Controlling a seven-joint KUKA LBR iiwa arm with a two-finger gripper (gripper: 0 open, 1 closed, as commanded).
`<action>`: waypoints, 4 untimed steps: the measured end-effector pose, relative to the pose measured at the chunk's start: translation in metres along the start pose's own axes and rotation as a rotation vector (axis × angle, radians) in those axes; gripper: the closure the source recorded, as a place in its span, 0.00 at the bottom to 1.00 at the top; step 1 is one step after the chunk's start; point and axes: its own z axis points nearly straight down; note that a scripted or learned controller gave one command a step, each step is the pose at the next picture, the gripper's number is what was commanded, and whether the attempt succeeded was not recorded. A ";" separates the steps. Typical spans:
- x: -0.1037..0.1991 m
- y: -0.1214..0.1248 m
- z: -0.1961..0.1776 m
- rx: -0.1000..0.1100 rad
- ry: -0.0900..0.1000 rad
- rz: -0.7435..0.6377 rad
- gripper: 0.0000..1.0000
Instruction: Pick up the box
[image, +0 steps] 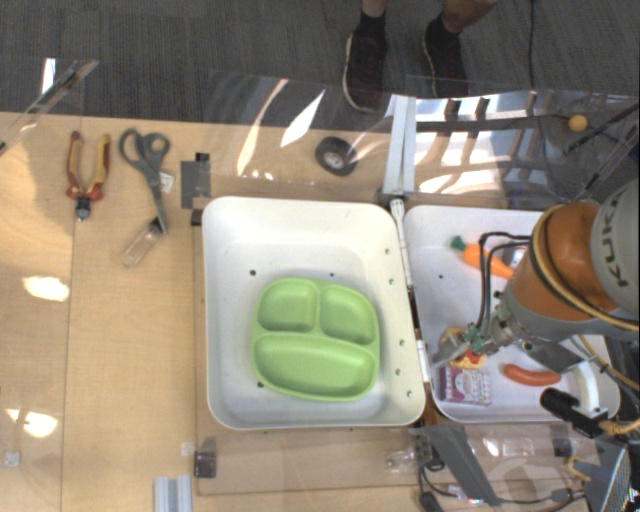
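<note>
The box (467, 384) is small and purple and white, lying flat near the front left corner of the right bin (440, 250). My gripper (466, 343) hangs just above the box's far edge, at the end of the grey arm with the orange band (570, 265). Something small and multicoloured sits at its tip, and the box stays on the bin floor.
A green divided plate (318, 340) lies in the left bin (240, 300). An orange carrot-like piece (487, 257) and a red sausage-like piece (532, 375) lie in the right bin. Pliers (86, 172), scissors (147, 160) and a tape roll (338, 155) rest on the bench behind.
</note>
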 end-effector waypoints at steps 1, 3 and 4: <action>-0.040 -0.012 0.006 -0.011 -0.006 0.099 0.00; -0.004 0.003 0.006 -0.015 -0.005 0.194 0.00; -0.003 0.003 0.006 -0.014 -0.009 0.173 0.00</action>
